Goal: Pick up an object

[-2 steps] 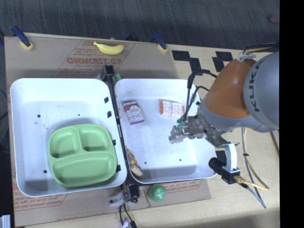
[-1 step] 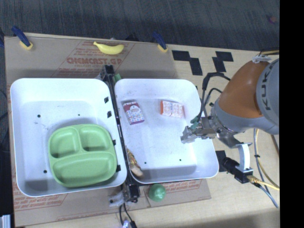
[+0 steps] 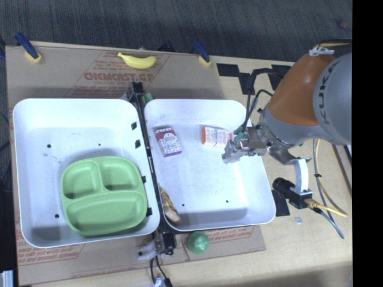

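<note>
In the right bin (image 3: 203,214) lie a dark red packet (image 3: 168,141) near its left wall and a white and orange packet (image 3: 215,136) further right. My gripper (image 3: 233,153) hangs over the right side of that bin, just right of and slightly below the white and orange packet. Nothing shows between its fingers. A small tan object (image 3: 167,207) lies at the bin's lower left corner.
The left bin (image 3: 36,118) holds a green divided plate (image 3: 105,194). A yellow banana (image 3: 137,59) lies on the cardboard behind the bins, and a green ball (image 3: 197,241) sits in front of the right bin. Blue clamps (image 3: 27,46) pin the cardboard.
</note>
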Controlling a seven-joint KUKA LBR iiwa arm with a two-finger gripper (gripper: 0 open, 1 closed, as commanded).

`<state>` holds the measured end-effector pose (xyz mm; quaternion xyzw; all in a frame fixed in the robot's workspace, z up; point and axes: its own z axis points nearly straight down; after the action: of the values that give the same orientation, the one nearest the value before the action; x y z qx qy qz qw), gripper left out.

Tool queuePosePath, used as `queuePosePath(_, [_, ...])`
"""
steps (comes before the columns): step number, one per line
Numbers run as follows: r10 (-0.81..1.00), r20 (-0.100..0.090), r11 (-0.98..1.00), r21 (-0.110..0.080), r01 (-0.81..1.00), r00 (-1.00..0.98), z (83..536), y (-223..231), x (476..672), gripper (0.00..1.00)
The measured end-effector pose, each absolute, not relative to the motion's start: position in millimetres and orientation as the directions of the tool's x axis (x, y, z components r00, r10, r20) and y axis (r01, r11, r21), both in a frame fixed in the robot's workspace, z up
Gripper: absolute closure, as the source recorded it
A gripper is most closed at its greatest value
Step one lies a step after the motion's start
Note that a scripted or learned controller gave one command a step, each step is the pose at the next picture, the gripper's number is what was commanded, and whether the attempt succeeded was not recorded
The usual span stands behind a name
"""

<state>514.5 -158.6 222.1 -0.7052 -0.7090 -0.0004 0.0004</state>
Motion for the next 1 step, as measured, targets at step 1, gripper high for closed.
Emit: queuePosePath(1, [1.0, 0.001, 0.008, -0.003, 1.0, -0.008, 222.0, -128.1, 510.1, 1.0])
